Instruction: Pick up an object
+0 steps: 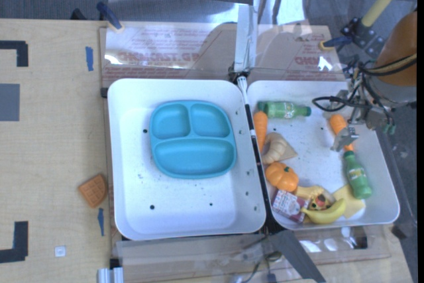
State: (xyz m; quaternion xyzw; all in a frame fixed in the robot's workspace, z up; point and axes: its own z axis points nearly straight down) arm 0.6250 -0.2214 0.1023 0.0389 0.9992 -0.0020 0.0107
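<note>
My gripper (pixel 347 134) hangs low over the right part of the right bin (pixel 387 169), under the arm's orange band. A small orange piece (pixel 337 122) lies right against its left side; I cannot tell whether it is gripped. Just below the gripper lies a green bottle with an orange cap (pixel 358 177). Another green bottle (pixel 285 109) lies at the bin's back. Along the left wall lie a carrot (pixel 260 128), a beige piece (pixel 278 149) and an orange pumpkin (pixel 283 177). At the front sit a red and white packet (pixel 287 204) and a banana (pixel 329 210).
The left bin (pixel 126 162) holds a blue divided plate (pixel 192 139). A small brown waffle-like piece (pixel 93 189) lies on the wooden bench left of the bins. Clear plastic sheets (pixel 172 43) stand behind both bins. Black cables (pixel 331 103) hang beside the gripper.
</note>
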